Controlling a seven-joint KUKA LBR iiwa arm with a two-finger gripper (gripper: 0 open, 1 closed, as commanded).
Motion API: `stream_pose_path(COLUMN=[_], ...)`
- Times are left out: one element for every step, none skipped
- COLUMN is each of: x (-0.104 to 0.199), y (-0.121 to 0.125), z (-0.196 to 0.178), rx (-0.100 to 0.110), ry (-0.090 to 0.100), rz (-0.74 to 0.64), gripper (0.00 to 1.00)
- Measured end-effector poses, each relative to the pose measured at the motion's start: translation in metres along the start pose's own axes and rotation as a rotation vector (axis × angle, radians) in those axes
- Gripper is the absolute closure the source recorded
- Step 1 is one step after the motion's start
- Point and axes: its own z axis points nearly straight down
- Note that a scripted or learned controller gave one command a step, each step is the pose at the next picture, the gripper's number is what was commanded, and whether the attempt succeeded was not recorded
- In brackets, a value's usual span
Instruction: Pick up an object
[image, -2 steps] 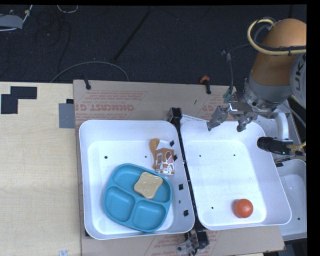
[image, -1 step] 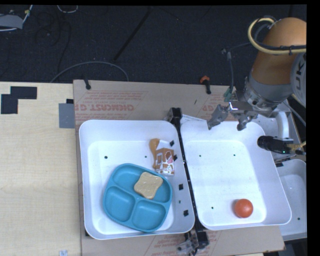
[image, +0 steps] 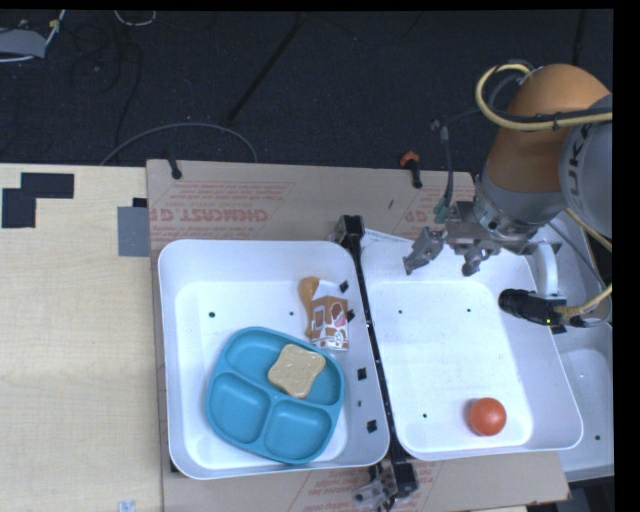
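- A pale wooden table (image: 70, 330) is seen from above, with dark floor and loose cables beyond its far edge.
- A sheet of printed cardboard (image: 290, 200) lies on the table, and two shallow white bins are set on it side by side.
- In the left bin (image: 185, 300) a blue divided plate (image: 255, 410) is placed toward the near side.
- A slice of toast (image: 296, 370) rests on the plate, over its right part.
- A small printed packet (image: 329, 323) lies just beyond the plate, close to the bin's right wall, with a small brown piece (image: 309, 291) touching its far left corner.
- In the right bin (image: 440, 330) a red ball (image: 487, 416) sits alone near the near right corner.
- The arm (image: 540, 120) is reached in from the right, its orange band being seen above the wrist.
- The pincer (image: 448, 258) is held over the far edge of the right bin, well apart from the ball.
- Its two fingers are spread apart, and nothing is seen between them.
- A black clamp strip (image: 358, 300) runs between the two bins.
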Motion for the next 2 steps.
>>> stream_pose_path(x=[-0.006, -0.009], y=[0.007, 0.013], z=[0.049, 0.108], rx=[-0.001, 0.000], ry=[0.000, 0.000], rz=[0.001, 0.001], gripper=[0.00, 0.00])
